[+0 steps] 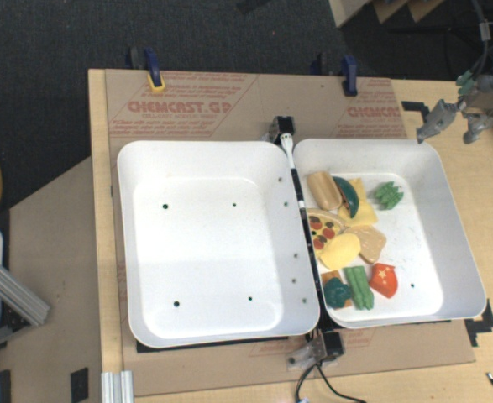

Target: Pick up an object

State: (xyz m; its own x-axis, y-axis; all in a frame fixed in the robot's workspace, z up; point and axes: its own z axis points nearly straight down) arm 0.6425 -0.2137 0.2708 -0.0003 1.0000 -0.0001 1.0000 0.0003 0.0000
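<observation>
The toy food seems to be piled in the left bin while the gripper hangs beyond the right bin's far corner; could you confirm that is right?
Not quite: the camera view shows the toy food piled in the right bin, against its left wall, not in the left bin. The rest holds: the gripper hangs beyond the right bin's far corner.

1. Bread roll [323, 190]: tan, elongated, lying flat at the upper left of the right bin [448, 225], near its left wall.
2. Pizza slice [322, 227]: flat, spotted red, just below the roll.
3. Lemon [341, 249]: yellow, rounded, touching the pizza slice.
4. Green leafy piece [388, 195]: apart from the cluster, toward the bin's upper middle.
5. Strawberry [383, 280]: red, lower middle, beside a green stick-shaped vegetable [359, 286].
</observation>
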